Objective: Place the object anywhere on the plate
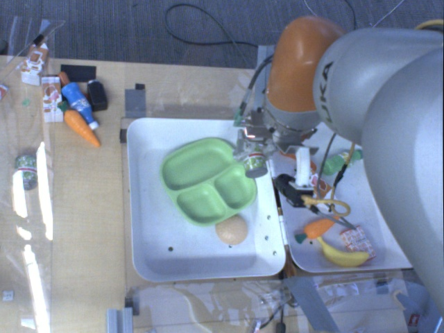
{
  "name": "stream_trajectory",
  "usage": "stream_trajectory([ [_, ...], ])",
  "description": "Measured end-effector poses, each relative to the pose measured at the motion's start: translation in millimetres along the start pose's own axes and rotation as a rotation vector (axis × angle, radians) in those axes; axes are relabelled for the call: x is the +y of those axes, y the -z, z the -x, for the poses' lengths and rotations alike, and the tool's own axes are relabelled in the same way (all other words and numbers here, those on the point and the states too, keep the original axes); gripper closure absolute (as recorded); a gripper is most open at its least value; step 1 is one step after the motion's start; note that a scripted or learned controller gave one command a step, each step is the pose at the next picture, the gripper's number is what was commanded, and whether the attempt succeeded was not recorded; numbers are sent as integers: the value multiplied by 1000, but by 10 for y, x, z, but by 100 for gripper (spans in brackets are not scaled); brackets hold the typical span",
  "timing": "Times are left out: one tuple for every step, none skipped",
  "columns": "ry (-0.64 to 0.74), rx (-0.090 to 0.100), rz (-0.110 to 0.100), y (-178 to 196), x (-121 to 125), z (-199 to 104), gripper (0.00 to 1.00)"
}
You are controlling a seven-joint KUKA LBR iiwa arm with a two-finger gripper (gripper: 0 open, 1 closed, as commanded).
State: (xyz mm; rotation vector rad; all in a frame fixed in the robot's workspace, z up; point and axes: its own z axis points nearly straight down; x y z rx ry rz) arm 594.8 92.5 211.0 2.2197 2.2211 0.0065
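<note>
A small green-banded can (pixel 254 164) sits clamped between the two-finger gripper (pixel 252 159) just above the right rim of the green three-compartment plastic plate (pixel 207 180) in the left shallow white bin (pixel 149 255).

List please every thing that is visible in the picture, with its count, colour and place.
plate: 1, green, divided, in the left bin
round item: 1, tan, in the left bin touching the plate's near edge
small can: 1, green label, under the gripper at the plate's right edge
left bin: 1, white, bench centre
right bin: 1, white, beside it
banana: 1, yellow, right bin
carrot: 1, orange, right bin
carrot on bench: 1, orange, left of the bins
bottle: 1, blue, above that carrot
arm: 1, grey with orange band, from the right
gripper: 1, over the plate's right edge
</note>
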Motion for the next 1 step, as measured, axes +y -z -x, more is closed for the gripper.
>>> stream_trajectory([
  [0,0,1,1,1,1,0],
])
